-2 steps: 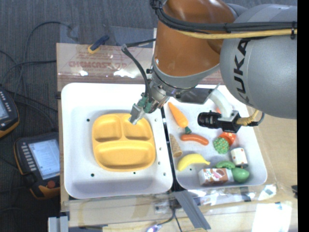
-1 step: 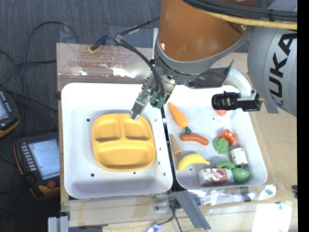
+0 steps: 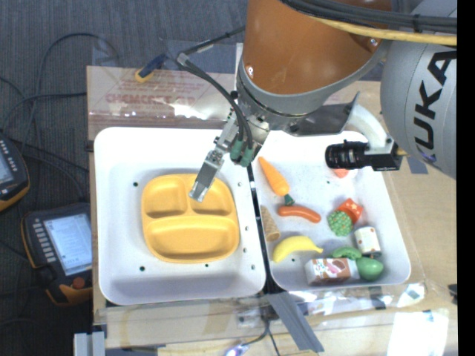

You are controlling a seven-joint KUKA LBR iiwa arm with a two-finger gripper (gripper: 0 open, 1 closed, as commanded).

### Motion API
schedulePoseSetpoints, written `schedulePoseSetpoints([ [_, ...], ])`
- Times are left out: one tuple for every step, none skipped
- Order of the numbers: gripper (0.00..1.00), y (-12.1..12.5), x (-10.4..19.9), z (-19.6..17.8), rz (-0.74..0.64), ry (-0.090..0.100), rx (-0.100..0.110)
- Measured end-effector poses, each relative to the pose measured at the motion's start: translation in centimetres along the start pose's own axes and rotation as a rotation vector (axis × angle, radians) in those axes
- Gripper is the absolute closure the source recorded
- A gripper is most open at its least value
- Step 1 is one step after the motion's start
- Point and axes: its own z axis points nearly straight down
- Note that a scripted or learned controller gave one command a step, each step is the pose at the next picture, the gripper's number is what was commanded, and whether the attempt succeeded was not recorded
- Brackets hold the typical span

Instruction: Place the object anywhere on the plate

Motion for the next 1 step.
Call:
schedulePoseSetpoints([
  [0.00,0.09,0.14,6.68,0.115,0.003,0.002],
])
